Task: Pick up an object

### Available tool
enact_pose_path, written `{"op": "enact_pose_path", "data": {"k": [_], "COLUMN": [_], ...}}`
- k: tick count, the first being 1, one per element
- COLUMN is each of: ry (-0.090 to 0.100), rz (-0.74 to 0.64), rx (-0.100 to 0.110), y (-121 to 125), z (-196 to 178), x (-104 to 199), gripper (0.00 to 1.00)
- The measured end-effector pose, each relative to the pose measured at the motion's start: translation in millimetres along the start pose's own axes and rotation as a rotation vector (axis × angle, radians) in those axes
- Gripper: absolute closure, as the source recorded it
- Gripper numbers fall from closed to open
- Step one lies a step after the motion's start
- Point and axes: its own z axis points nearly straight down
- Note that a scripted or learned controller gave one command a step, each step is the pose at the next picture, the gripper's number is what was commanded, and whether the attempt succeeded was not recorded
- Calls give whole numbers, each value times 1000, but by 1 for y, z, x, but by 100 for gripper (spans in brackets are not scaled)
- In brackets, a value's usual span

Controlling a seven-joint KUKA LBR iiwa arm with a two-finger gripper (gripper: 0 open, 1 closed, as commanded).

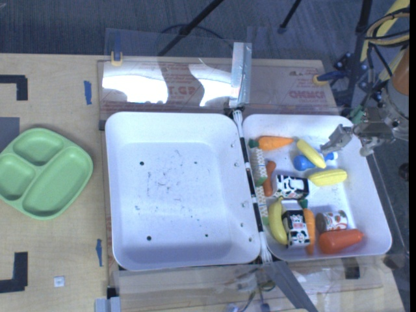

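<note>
The right bin [377, 207] holds several toy foods: an orange carrot [276, 143], a yellow lemon-like piece [310, 153] over a blue piece [301, 164], a yellow corn-like piece [327, 177], a cow-patterned carton [292, 186], a banana [277, 221], a second cow-patterned carton [297, 230], a small can [333, 220] and a red-orange pepper [338, 240]. My gripper [351, 142] hangs over the bin's far right corner, just right of the lemon-like piece. Its fingers are spread open with nothing between them.
The left bin [175, 187] sits beside the right one, sharing a middle rim. A green divided plate [42, 172] lies on the bench at far left. A clear plastic panel [169, 83] stands behind the bins. Cables and stand legs crowd the back right.
</note>
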Motion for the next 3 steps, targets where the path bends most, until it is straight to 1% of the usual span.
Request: {"op": "enact_pose_path", "data": {"k": [1, 2, 3], "ry": [1, 0, 1], "rz": [66, -74, 202], "rx": [2, -4, -4], "y": [29, 56, 29], "z": [138, 189, 188], "x": [-32, -44, -18], "gripper": [0, 0, 0]}}
